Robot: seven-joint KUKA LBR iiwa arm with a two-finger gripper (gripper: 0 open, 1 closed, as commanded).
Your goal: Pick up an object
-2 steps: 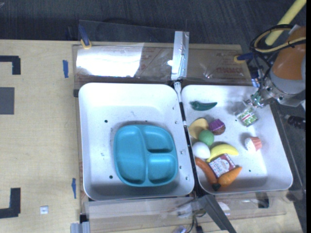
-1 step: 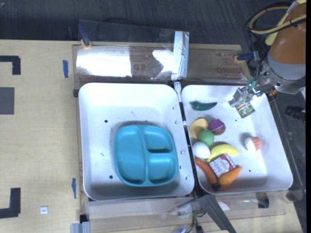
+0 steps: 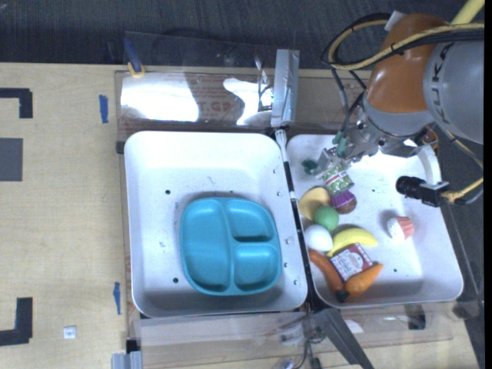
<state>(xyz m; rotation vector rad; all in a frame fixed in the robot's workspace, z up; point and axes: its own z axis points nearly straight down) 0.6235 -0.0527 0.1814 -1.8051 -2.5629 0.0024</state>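
My gripper (image 3: 340, 151) hangs low over the back left part of the right bin (image 3: 430, 271), under the orange band (image 3: 401, 60) of the arm. Right below it lies a small green-and-white packet (image 3: 337, 180), and I cannot tell whether the two touch. A small teal piece (image 3: 310, 164) sits just to its left. Toward the front lie a purple toy (image 3: 345, 201), a yellow piece (image 3: 313, 201), a green ball (image 3: 327, 218), a white egg (image 3: 318, 238), a banana (image 3: 354, 239), a red packet (image 3: 350, 262) and two carrots (image 3: 364, 278).
A pink-and-white toy (image 3: 400, 227) lies alone at the right of the right bin. A black part (image 3: 416, 187) with a cable juts out beside the arm. The left bin (image 3: 146, 206) holds a blue divided plate (image 3: 230, 244). A clear panel (image 3: 200, 91) stands behind the bins.
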